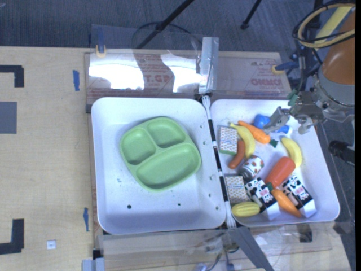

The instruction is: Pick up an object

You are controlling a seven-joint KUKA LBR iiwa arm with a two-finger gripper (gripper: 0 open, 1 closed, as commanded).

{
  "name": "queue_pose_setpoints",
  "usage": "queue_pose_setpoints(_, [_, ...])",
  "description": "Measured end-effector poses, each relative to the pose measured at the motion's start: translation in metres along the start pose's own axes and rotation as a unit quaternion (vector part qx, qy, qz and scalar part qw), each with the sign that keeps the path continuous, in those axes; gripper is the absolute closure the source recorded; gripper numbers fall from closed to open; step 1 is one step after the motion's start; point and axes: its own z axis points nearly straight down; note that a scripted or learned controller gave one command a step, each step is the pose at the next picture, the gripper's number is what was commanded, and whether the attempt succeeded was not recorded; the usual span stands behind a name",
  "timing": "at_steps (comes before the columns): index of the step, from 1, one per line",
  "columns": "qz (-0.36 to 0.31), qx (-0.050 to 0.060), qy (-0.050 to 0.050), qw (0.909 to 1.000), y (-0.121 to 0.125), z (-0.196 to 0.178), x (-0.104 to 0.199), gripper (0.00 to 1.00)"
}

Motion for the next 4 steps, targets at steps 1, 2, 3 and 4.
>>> queue_pose_setpoints(1, [0.008,-0.001,0.0,1.0,0.037,0.085,-0.042,0.0])
queue_pose_setpoints(2, [0.05,-0.002,-0.001,0.9988,0.018,-0.032,-0.082,0.0])
queue_pose_setpoints(3, [0.047,-0.001,0.0,0.9989,0.029,0.102,-0.101,0.0])
queue_pose_setpoints(4, [0.041,-0.003,0.005,0.9991,0.05,0.175,-0.101,0.0])
